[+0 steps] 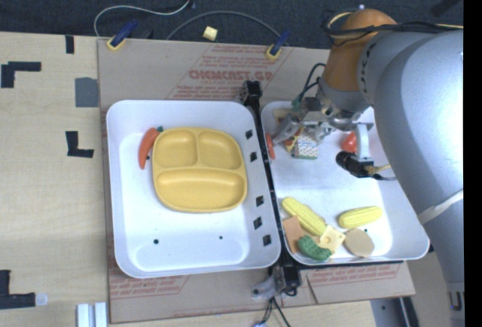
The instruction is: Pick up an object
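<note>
My gripper hangs over the far left part of the right bin, close to the divider between the bins. Just under and right of it lies a small speckled block; whether the gripper touches it is unclear. At the near end of this bin lie two yellow corn cobs, a green vegetable, a tan round piece and an orange slice. A small red thing sits beside the wrist.
The left bin holds a yellow divided plate with an orange carrot at its left. A small orange-red piece lies by the divider. The grey arm covers the right bin's far right side.
</note>
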